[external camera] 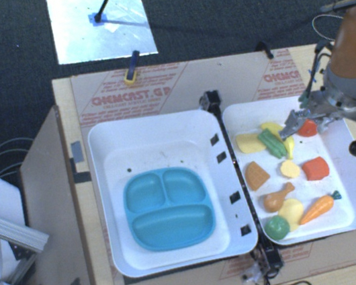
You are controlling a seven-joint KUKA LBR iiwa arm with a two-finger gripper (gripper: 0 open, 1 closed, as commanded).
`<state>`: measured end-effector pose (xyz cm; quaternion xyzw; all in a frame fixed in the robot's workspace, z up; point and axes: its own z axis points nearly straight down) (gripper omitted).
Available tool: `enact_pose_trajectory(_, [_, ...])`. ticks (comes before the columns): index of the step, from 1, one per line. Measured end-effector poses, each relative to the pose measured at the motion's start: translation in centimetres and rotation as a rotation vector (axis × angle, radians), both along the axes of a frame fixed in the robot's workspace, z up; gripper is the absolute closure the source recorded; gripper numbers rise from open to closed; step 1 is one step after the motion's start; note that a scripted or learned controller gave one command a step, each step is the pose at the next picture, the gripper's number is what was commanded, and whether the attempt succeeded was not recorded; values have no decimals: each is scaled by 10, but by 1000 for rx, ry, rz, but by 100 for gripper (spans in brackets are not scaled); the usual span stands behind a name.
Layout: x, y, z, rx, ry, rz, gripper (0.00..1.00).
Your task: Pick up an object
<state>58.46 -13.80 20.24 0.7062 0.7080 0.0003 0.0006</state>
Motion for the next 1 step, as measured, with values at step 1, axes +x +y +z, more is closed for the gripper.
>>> enact_pose_trajectory(1, [28, -8, -124, 1, 4, 2, 0])
